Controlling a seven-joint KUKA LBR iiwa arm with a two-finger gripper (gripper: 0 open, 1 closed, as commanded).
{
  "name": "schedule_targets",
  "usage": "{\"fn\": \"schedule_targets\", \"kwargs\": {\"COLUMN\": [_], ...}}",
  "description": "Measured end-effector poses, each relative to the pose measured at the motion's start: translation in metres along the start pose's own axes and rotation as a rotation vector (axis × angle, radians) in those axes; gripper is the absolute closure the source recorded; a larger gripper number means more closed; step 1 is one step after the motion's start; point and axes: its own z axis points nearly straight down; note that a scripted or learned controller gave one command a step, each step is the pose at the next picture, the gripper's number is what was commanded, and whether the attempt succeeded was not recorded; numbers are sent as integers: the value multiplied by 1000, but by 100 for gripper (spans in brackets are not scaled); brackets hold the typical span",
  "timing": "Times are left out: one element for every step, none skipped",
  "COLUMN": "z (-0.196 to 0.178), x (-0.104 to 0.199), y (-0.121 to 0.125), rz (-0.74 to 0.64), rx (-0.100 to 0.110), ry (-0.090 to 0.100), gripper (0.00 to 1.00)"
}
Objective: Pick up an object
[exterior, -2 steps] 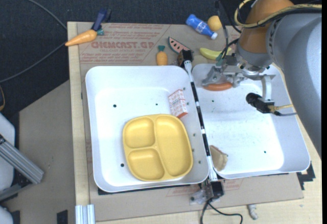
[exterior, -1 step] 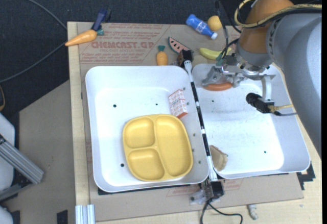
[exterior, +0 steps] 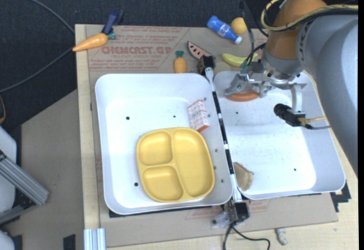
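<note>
Reaching in from the upper right, the grey arm hides much of the right white bin [exterior: 318,183] — gripper [exterior: 245,87] low at its upper-left corner, directly over a flat orange-red object [exterior: 245,96]. Grip state: cannot tell, wrist blocks it.

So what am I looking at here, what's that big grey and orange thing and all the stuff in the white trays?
It is one picture from a camera fixed above a bench, looking down at a slant. The grey and orange thing is a robot arm reaching in from the right; its job is to pick up an object. Its gripper is low over the far corner of the right bin, just above a reddish sausage-shaped toy. I cannot tell whether it holds anything. The left bin holds a yellow divided plate and a small red-and-white carton. Toy foods, such as a carrot and a banana, lie on the board behind.
</note>
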Motion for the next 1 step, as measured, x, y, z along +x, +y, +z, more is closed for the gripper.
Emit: {"fn": "schedule_targets", "kwargs": {"z": [0], "x": [-29], "y": [1], "rz": [-1], "rx": [-3], "ry": [3], "gripper": [0]}}
